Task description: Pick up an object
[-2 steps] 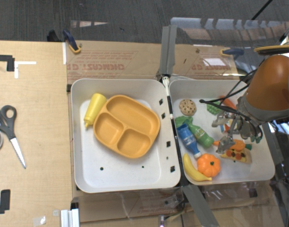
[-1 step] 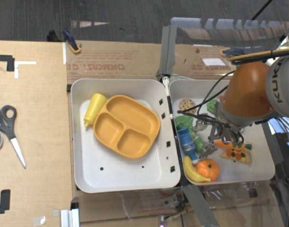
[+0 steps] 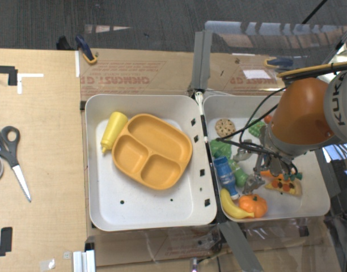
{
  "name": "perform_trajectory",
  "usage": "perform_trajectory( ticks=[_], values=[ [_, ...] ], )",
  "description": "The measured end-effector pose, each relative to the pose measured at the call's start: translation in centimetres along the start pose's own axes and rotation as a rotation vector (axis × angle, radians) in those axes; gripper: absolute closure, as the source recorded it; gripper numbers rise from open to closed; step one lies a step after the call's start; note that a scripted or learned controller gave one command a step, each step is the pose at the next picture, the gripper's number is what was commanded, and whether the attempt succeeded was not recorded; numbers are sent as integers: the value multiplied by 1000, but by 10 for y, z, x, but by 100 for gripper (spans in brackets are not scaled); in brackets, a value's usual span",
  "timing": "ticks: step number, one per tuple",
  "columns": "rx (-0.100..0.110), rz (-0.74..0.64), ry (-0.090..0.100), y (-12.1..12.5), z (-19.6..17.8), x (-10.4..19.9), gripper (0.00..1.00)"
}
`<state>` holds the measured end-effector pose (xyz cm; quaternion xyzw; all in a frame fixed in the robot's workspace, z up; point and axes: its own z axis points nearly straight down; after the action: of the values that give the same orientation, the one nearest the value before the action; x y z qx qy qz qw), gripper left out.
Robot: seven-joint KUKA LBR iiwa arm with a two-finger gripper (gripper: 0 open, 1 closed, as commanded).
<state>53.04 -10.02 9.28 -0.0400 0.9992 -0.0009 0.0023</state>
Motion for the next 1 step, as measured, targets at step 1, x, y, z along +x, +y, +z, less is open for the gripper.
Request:
perform_trajectory(
  ticks=[1],
  values=[
    [-1,87,-1,-52,-6,-48,0]
  ],
)
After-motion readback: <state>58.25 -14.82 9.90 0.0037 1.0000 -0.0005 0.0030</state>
